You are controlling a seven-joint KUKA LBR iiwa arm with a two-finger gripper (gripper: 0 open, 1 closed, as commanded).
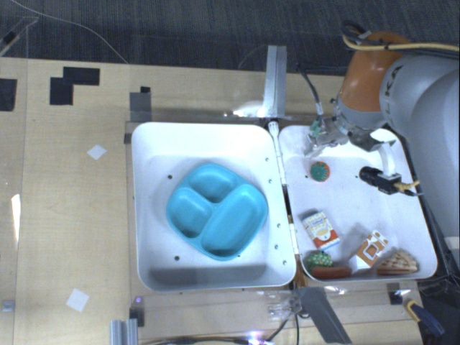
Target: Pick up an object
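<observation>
Hovering above a round green-red ball [319,170], the metal jaws' [321,136] opening cannot be told.

Wooden bench [65,214] is carrying two white bins: left bin [151,264] touching right bin [424,246] along its side; black squares [72,85] sitting beyond left bin.

No text can be read; print on the small carton [320,229] is too blurred.
</observation>
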